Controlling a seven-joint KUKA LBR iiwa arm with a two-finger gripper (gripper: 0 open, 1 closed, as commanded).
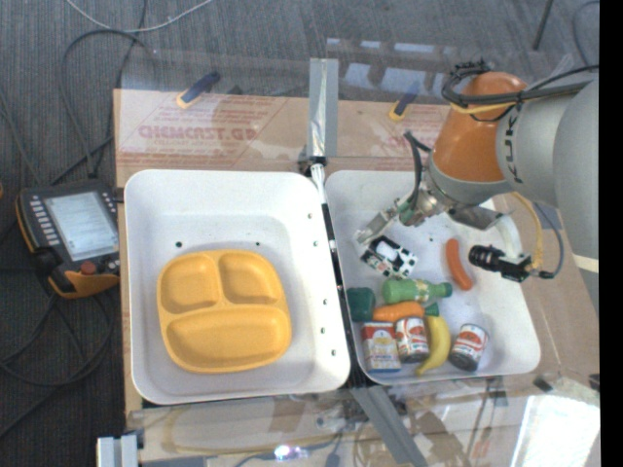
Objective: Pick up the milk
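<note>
The milk (390, 257) is a small carton with black and white cow patches. It lies tilted on the floor of the right bin (506, 305), near that bin's left side. My gripper (382, 229) hangs just above and up-left of the carton, reaching down-left from the orange-banded wrist (474, 139). The carton lies below the gripper's tip, and whether the two touch cannot be made out.
Close around the milk lie a red sausage (458, 264), a green bottle (414, 289), a carrot (399, 310), a green piece (361, 303), a banana (436, 343) and three cans (382, 345). The left bin (146, 212) holds a yellow divided tray (225, 309).
</note>
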